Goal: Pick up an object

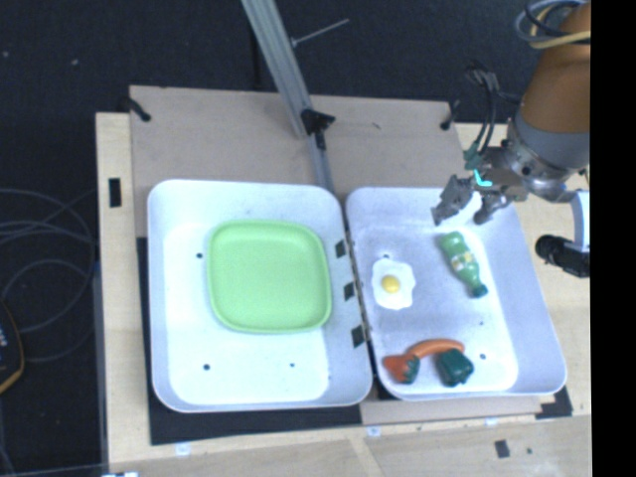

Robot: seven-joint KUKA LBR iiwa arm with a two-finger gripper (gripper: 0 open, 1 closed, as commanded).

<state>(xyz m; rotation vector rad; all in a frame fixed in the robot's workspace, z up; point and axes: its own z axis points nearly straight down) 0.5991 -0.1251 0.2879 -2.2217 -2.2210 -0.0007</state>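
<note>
The tabletop (219,137) is the biggest thing here. Two white bins sit on it side by side. The left bin (179,266) holds a flat green plate (268,274). The right bin (517,336) holds the small toys.

The robot arm (556,87) comes in from the right side of the picture. It is grey with an orange band, and it bends down over the far corner of the right bin. Its end effector (467,207) hangs above that corner. Its two fingers are spread apart like a little fork, and nothing is between them. It is released and holds no toy.

I think the step is the reach. The arm is getting ready to go down for a toy, and the pick is not yet done.

The closest toy is a green bottle (463,262). It lies on its side just below the end effector, near it but not touching. It looks like the toy to grab. Next comes a fried egg (394,284), white with a yellow middle, near the wall between the bins. At the near end of the bin lie an orange sausage (429,350), a small dark green toy (455,368) and a small red-orange toy (401,369), close together.

For the next move, I think the end effector must slide a bit toward the bottle, go down with a finger on each long side, and then squeeze. The bottle is round, so it could roll away.
</note>
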